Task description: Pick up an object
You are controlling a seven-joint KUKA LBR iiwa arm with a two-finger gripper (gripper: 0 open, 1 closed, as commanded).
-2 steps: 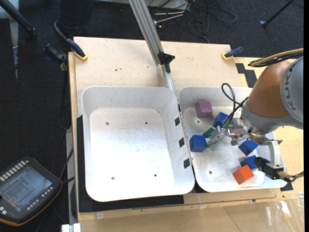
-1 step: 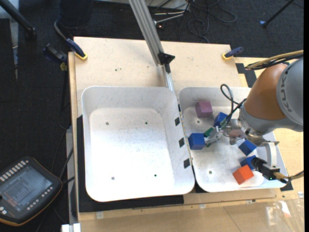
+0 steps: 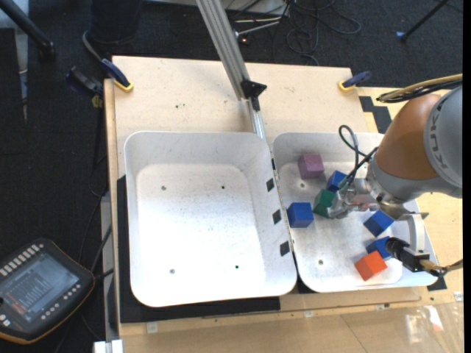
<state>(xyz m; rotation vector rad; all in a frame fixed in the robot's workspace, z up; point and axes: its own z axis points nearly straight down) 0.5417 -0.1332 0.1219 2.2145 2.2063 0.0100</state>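
From my screen, the end effector (image 3: 340,206) sits low in the right white plastic bin (image 3: 309,271), right at a small dark green block (image 3: 324,201), and appears to touch it. Its metal tip is too small and blurred for me to read, so I cannot tell whether it is apart, together, or clamped on anything.

Just beyond it, on the far side, a small blue cube (image 3: 338,180) lies partly behind a looping black cable (image 3: 352,149), and farther still a pale purple cube (image 3: 310,165) rests by itself. To the left of the green block, a blue cube (image 3: 299,214) stands near the bin's left wall. To the right and nearer, a blue block (image 3: 379,222) lies partly under the arm, with another blue piece (image 3: 380,245) just nearer, beside an orange-red cube (image 3: 370,265) close to the near rim.

The grey arm with its orange band (image 3: 412,142) comes in from the right, above the right bin's right side.

The left white plastic bin (image 3: 147,153) lies alongside, both on a pale wooden tabletop (image 3: 191,94). A slanted metal pole (image 3: 224,43) crosses the far side.
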